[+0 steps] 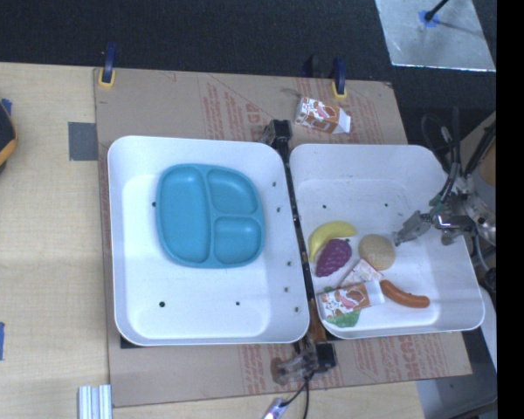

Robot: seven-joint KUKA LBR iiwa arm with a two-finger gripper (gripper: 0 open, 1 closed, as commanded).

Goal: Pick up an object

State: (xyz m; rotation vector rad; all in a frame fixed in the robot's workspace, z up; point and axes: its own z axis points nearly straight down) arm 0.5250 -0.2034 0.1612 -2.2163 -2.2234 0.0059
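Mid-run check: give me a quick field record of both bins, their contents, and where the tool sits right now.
left bin: holds a blue divided plate
right bin: holds a banana, purple grapes, a tan round item, a sausage and a printed carton, clustered at its near-left part
outside bins: a second carton lies on the cardboard beyond the right bin
tool: over the right bin's right side, just right of the tan round item
held: nothing seen in the tool

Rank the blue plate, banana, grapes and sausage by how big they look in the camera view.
1. blue plate, by far
2. banana
3. grapes and sausage look much alike, so I won't rank those two.
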